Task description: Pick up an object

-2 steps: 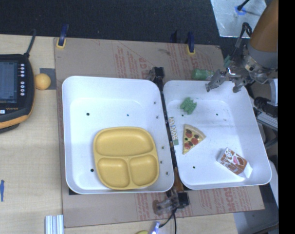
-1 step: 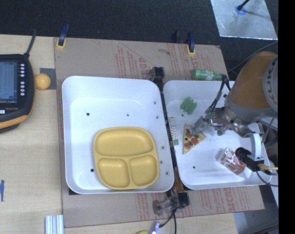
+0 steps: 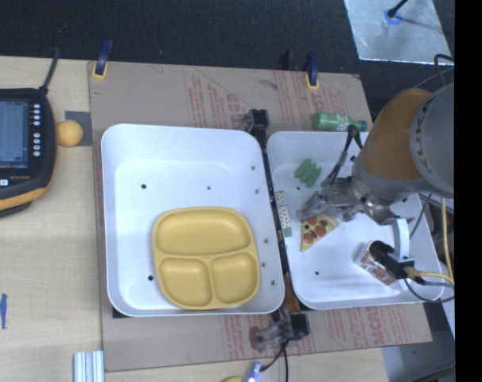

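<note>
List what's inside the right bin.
In the right bin: a pizza slice toy, a small green piece, and a brown item near the front right. The gripper and arm cover the bin's back right area, so anything beneath stays unseen.

Nothing legible for you here; the cardboard sheet (image 3: 225,94) under the bins carries faint red print in diagonal strips, too washed out to read; the handheld pendant (image 3: 14,153) at left shows a lit screen with rows of content, too small to make out; a strip (image 3: 281,212) lying along the divider between the bins has small marks on it, also unreadable; no numbers or brand marks you can resolve.
</note>
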`<state>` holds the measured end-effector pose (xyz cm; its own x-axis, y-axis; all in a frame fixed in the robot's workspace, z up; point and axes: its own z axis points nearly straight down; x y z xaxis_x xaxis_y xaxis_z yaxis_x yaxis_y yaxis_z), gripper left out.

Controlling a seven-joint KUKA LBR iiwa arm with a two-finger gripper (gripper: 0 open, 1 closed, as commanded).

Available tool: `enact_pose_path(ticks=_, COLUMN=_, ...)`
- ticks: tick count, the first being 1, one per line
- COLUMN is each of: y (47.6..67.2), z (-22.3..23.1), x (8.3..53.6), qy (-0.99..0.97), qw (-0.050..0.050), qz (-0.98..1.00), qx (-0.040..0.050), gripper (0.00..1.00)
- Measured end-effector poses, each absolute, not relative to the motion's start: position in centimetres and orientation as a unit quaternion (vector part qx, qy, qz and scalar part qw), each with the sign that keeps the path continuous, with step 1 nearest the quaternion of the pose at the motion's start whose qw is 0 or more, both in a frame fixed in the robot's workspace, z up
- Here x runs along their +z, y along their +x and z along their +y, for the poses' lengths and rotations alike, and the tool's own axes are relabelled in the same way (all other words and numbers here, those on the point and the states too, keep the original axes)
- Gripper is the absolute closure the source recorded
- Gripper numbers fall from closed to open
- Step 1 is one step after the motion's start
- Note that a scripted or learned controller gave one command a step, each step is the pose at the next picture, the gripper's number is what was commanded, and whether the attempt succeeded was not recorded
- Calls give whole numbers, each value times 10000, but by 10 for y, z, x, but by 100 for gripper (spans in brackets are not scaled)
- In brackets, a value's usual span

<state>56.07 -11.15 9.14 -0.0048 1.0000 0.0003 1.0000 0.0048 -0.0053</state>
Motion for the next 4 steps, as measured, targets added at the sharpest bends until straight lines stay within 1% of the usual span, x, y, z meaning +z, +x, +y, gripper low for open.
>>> enact_pose_path(ticks=1, y=616, z=-96, x=92, qy=-7062, qw=11, qz=-7080, qx=3, gripper=0)
enact_pose_path(ticks=2, y=550, z=-102, x=91, qy=-7054, qw=15, qz=-7088, qx=18, gripper=0)
enact_pose_path(ticks=3, y=551, z=-102, x=103, qy=-7041, qw=4, qz=-7101, qx=16, gripper=100)
enact_pose_path(ticks=4, y=506, z=-76, x=192, qy=-7058, qw=10, qz=-7085, qx=5, gripper=100)
